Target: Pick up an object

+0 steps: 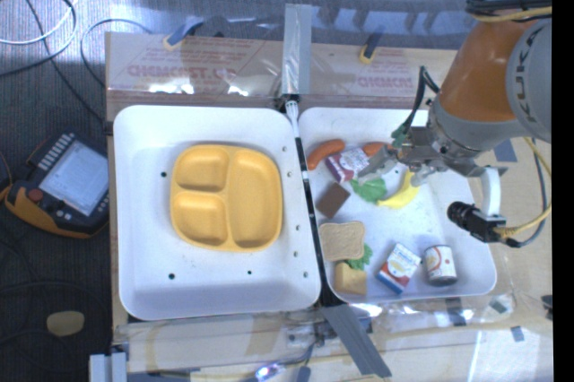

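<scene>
Left white bin [134, 282] on the counter is just sitting there with the yellow three-compartment plastic plate [226, 195], not part of this try. Moving right, the other shallow white bin [466, 282] is holding the toy food: orange carrot-like piece [324, 151], brown block [331, 200], tan bread slice [342, 238], small blue-and-orange carton [398, 266], little tin can [439, 264], yellow banana [397, 194]. The gripper [414, 161] is hovering right over the banana and green leafy bit [369, 188], so I'd call this the approach step. Can't tell how the jaws are standing. Next it's probably needing to drop and clamp.
</scene>
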Motion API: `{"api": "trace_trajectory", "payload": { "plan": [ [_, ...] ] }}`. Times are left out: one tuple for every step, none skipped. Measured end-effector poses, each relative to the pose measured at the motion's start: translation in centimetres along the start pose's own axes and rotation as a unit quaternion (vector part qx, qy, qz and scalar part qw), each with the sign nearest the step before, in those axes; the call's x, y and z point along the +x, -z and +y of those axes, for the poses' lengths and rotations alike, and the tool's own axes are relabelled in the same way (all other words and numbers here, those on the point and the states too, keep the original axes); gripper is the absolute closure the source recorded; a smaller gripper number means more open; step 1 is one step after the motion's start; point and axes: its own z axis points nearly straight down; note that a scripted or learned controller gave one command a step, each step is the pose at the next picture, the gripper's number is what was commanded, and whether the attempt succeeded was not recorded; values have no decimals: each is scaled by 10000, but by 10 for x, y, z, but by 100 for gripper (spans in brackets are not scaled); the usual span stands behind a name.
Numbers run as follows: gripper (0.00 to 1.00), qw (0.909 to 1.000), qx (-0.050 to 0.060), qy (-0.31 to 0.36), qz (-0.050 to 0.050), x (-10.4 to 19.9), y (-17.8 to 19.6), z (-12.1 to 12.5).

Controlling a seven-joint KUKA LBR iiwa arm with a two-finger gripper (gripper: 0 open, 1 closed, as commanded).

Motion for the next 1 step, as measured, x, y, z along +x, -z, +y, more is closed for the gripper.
{"api": "trace_trajectory", "payload": {
  "plan": [
    [0, 9997, -27, -247, -16, -63, -110, 20]
  ]
}}
